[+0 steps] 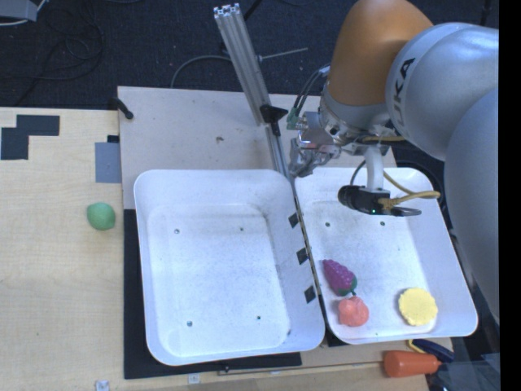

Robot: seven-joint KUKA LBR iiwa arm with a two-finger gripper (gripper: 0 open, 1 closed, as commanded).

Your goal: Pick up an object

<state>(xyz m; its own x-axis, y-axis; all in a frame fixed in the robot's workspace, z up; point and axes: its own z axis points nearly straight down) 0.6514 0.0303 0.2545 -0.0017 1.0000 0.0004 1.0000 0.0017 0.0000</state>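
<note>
Okay, I have the feed up, looking down on both bins at a slant. The arm [423, 80] reaches in from the right, its orange band [374, 47] big in the upper part of the view. The gripper [305, 160] hangs at the far end of the seam between the two bins, right over the far left corner of the right bin [383, 255]. It sits just beside the foot of a slanted aluminium rail [248, 63]. From this angle I can't tell whether the gripper is released or clenched, and I see nothing caught in it.

Now the pickable things: all three lie in the right bin, along its near edge and well apart from the gripper. A purple toy fruit [339, 276] lies close to the bin's left wall. Just in front of it, almost touching, sits a red toy fruit [352, 311]. Over to the right, near the bin's near right corner, rests a yellow round piece [418, 306], apart from the other two.

The left bin [212, 259] butts against the right one, with small black clips [302, 255] along the join.

Outside the bins, a green ball [101, 216] sits on the pale wooden bench [49, 283], left of the left bin. An orange object [409, 363] lies on the bench just in front of the right bin; I can't make out what it is.
</note>
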